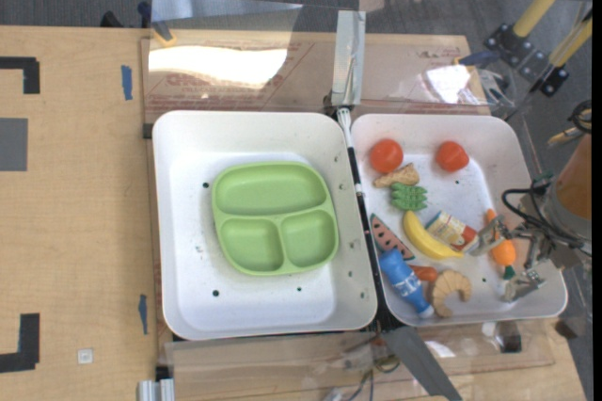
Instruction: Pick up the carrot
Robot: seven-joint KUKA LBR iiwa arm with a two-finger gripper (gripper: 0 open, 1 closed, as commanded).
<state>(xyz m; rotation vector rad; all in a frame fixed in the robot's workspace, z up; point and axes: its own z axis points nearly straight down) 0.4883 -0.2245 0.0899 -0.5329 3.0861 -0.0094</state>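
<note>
- Now the gripper [523, 269] is low over the near right corner of the right bin [541, 166], and the grey arm [576, 192] comes in from the right side.
- I cannot tell how far it is open, and I cannot tell if it has hold of anything.
- The carrot [504, 252] is small and orange with a bit of green at one end. It lies just beside the gripper, on its left, very close or touching; I cannot tell which.
- I count one carrot.
- I count two red tomatoes [386, 154], both at the far end of the bin, well away from the gripper.
- I count one yellow banana [425, 237], left of the carrot, and one small jar [448, 227] lying just beside it.
- One green leafy toy [409, 197] and one tan piece [399, 176] sit farther left and back.
- One watermelon slice [388, 237], one blue bottle [403, 280] and one brown croissant [450, 288] lie left of the gripper, near the front wall.
- An orange and grey thing [487, 233] lies right next to the carrot, so that spot is crowded.
- I count two white bins. The left bin [179, 201] is far from the gripper, and it holds one green plate [275, 217] with three parts.
</note>
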